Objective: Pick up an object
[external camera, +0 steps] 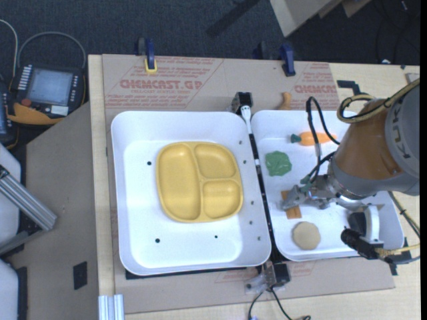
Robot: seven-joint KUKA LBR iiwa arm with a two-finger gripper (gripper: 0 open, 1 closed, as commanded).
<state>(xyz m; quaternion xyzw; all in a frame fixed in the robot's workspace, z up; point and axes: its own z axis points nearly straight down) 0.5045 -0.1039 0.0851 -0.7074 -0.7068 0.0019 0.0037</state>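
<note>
In the right bin lie an orange carrot-shaped piece at the far side, a green lumpy piece near the left wall, a small brown piece in the middle-left, and a tan round disc near the front. My gripper reaches in from the right and is low over the brown piece, covering part of it. The brown piece pokes out below and to the left of the gripper. Whether it is gripped is hidden.
The left bin holds a yellow divided plate. The grey arm with its orange band spans the right bin's right half, with black cables looping above it. Clamps stand at the bench's far edge.
</note>
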